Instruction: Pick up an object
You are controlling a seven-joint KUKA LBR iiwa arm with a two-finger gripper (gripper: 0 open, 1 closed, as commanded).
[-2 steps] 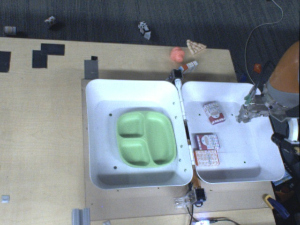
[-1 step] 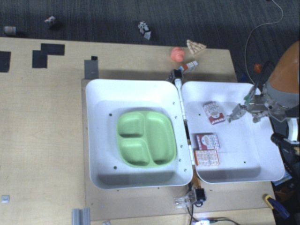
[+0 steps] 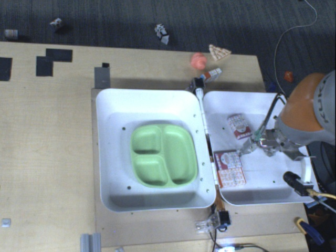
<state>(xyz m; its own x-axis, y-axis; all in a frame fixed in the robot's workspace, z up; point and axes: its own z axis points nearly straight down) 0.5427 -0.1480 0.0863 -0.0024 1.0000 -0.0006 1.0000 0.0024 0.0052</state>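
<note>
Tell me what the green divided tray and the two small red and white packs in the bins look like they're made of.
Green tray: likely molded plastic, matte; its rounded compartments and even color suggest that. Upper red and white pack: probably a printed foil or plastic wrapper, slightly crumpled. Flat pack near the bin edge: looks like printed card or a thin box, straight-edged. Too small to be sure.

One fixed camera high above the bench (image 3: 47,140) — angled down, taking in both white bins (image 3: 107,140)
</note>
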